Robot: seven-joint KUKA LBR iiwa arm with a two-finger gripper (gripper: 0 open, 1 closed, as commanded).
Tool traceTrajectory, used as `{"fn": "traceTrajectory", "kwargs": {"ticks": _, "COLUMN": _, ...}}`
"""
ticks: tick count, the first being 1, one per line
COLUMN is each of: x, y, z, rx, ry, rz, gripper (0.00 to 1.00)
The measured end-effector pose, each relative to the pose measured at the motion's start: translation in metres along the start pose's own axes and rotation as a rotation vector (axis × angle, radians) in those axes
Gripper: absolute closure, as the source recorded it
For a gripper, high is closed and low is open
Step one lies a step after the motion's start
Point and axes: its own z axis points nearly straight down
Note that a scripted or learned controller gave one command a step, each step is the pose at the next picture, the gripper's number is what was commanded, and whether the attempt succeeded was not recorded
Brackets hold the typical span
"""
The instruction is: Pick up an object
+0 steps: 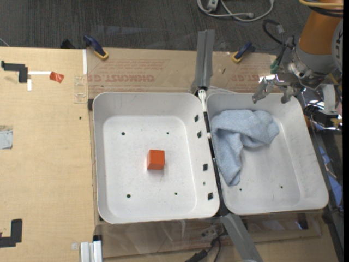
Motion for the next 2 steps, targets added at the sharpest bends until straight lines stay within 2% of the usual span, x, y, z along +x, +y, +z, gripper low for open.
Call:
{"fn": "traceTrajectory", "kwargs": {"ticks": 1, "x": 0.005, "y": -0.045, "z": 0.11, "rx": -0.004, "ry": 0.0, "rz": -0.09, "gripper": 0.0}}
{"fn": "traceTrajectory", "kwargs": {"ticks": 2, "x": 0.032, "y": -0.056, "z": 0.117, "rx": -0.006, "ry": 0.0, "rz": 0.264, "gripper": 0.0}}
